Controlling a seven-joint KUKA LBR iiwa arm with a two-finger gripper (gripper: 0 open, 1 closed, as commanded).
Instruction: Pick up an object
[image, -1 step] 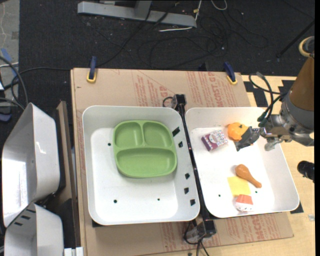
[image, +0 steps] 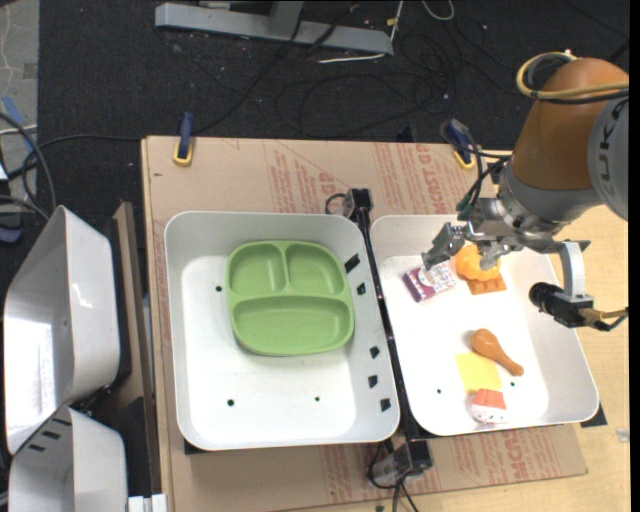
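Camera view: two white bins side by side on the bench. Left bin (image: 200, 400) carries a green divided plate (image: 290, 298), lying flat near the bin's middle. Right bin (image: 560, 400) carries the small items. The arm (image: 570, 130) comes in from the right with the gripper (image: 462, 243) low over the far end of the right bin.

Gripper state: cannot tell. The tip is seen from above against clutter, and nothing is visibly between its parts.

Nearest candidates:
- Purple and white packet (image: 428, 281), just beside the gripper tip on its near-left side; contact cannot be judged.
- Orange block-like toy (image: 480, 272), just beside the tip on the right, partly under the wrist.

Further toward the near end of the bin, well apart from the gripper:
- Orange drumstick-shaped toy (image: 497, 351).
- Yellow and white piece with a red-marked end (image: 482, 388).

Handling, as judgement: the packet looks light, thin and probably slick, lying flat, so it would likely slide or buckle rather than seat; best taken across its short width. The orange toy looks rigid and light, with squarer sides that should give a firmer hold.
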